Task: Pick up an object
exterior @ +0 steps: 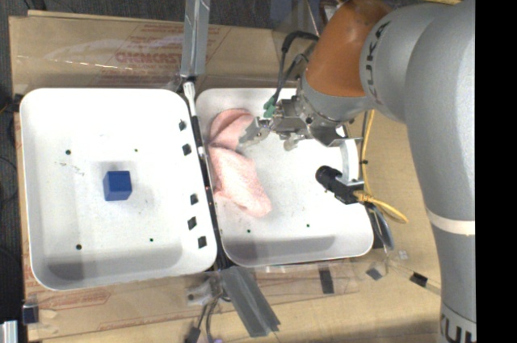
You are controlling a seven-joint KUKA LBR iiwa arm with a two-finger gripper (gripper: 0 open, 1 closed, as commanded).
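So there are 2 white bins sitting side by side on the bench. The left bin (48, 172) has a small blue cube (118, 185) sitting a bit left of its middle, well away from everything else. The right bin (323, 240) has a pink cloth (234, 164), kind of a soft crumpled thing, lying along its left wall, running from the upper left corner down toward the middle of the bin floor.

The grey arm (428, 91) with the orange band comes in from the right and hangs over the right bin's upper part. The gripper (260, 129) sits just at the right edge of the pink cloth's upper end, right beside it or maybe brushing it, hard to say. As for the fingers, honestly I can't tell if they're apart or closed, it's all a small dark-and-silver jumble there.
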